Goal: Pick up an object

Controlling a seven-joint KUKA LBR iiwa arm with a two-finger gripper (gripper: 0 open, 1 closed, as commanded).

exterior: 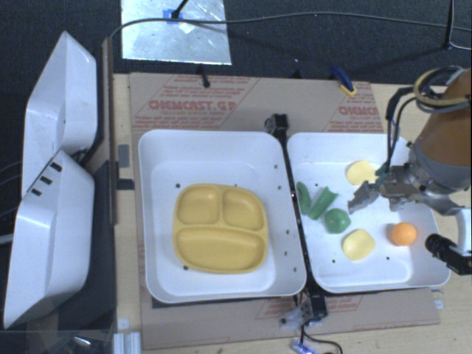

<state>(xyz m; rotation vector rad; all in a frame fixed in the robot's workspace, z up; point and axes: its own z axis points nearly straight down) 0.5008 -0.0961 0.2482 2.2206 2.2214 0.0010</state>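
Object candidates: five small items are seen in the right bin point(324, 280), none between the gripper's fingers; no one item is set as the target by the task.
Camera view, layout: a pale yellow piece point(361, 172) lies at about 1 o'clock from the bin's middle, a green pepper-like piece point(316, 200) at 9 o'clock, a round green item point(337, 220) just below it, a second pale yellow piece point(358, 244) at 6 o'clock, and an orange ball point(403, 234) at 4 o'clock.
Gripper: the gripper point(363, 196) is seen near the bin's middle, reaching in from 3 o'clock; its grey fingers appear spread apart and nothing is seen held, though the tips are small and dim.
Risk, crowding: the green pepper-like piece and the round green item lie touching or nearly so; a descent there could be judged likely to shove one aside or pinch both.
Risk, rolling: the orange ball may be expected to roll off if a finger meets it off-centre.
Risk, height: whether the fingers hover or touch the bin floor cannot be told; a closure too high would catch nothing.
Left bin point(155, 271): a yellow divided tray point(220, 227) is held there, well apart from the gripper, and is judged too broad for a sure grasp.
Desk point(243, 98): cardboard sheeting is seen under both bins.
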